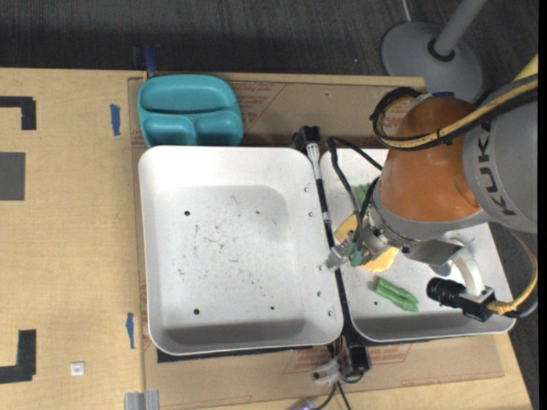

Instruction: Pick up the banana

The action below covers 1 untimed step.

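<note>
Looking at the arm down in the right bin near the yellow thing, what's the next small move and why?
Probably a short straight lift to test the grasp. The gripper sits low in the right bin, right against the banana, whose yellow shows on both sides of it. The wrist hides the contact, so a grip isn't confirmed. The green object lies apart.

The arm's end effector (352,251) sits low in the right bin (427,321), close to its left wall, right against the yellow banana (379,260). A green object (395,295) lies just beside them. A teal tray (189,109) rests on the tabletop (68,229) behind the left bin (231,229).
</note>
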Motion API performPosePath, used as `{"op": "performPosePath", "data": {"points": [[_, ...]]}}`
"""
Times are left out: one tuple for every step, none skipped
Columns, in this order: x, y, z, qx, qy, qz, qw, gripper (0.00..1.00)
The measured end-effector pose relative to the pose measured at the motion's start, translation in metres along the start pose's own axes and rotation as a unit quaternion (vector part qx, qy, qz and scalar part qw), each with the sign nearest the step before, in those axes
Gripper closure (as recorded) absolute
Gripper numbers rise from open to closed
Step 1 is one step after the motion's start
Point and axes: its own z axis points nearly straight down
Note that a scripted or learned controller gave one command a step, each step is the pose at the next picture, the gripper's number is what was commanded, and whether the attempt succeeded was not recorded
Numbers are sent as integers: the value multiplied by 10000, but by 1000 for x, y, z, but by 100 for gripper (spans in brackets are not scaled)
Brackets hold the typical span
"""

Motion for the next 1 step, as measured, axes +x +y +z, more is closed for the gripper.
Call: {"op": "performPosePath", "data": {"points": [[0, 1, -10, -14, -8, -1, 10000, 100]]}}
